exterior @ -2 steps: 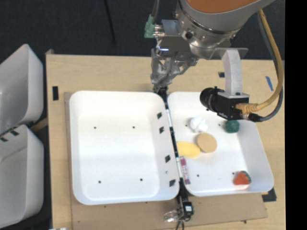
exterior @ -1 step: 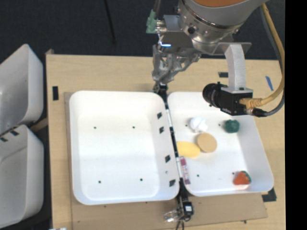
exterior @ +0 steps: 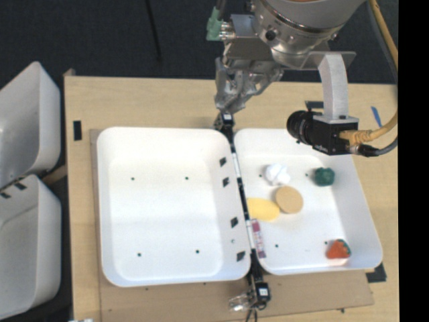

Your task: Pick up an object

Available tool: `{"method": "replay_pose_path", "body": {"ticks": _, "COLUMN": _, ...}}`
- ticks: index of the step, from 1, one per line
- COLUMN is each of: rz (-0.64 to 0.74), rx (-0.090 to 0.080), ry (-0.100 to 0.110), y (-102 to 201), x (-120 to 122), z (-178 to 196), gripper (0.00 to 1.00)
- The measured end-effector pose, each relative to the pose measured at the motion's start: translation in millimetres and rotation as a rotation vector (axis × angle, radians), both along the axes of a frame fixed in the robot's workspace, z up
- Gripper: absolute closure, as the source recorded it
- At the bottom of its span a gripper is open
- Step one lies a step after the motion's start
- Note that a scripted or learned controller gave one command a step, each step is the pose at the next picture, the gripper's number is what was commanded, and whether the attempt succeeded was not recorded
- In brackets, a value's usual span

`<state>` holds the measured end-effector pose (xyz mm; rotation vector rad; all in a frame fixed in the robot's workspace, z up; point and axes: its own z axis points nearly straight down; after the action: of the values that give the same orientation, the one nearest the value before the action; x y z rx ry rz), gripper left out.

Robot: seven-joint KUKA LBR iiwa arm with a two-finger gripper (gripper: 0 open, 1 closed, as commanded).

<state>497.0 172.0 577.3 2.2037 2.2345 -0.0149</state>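
Objects all sit in right bin [exterior: 362, 237]: white lump [exterior: 275, 174], tan disc [exterior: 289, 199], yellow piece [exterior: 263, 209], green piece [exterior: 324, 176], red piece [exterior: 338, 249]. Gripper [exterior: 231, 99] hovers above bins' far edge; jaws state unclear. Nothing picked; approach and grasp remain.

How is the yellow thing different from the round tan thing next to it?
The yellow piece is bright yellow and oval; the tan disc is pale brown and round. The yellow piece lies nearer the divider between the bins; the tan disc sits further right, towards the green lump. Both lie in the right bin, touching or nearly so.
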Motion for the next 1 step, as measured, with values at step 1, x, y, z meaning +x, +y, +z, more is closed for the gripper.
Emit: {"method": "replay_pose_path", "body": {"ticks": 1, "rz": 0.003, "rx": -0.003, "ry": 0.002, "y": -0.5, "x": 2.2, "z": 8.5, "gripper": 1.00}}
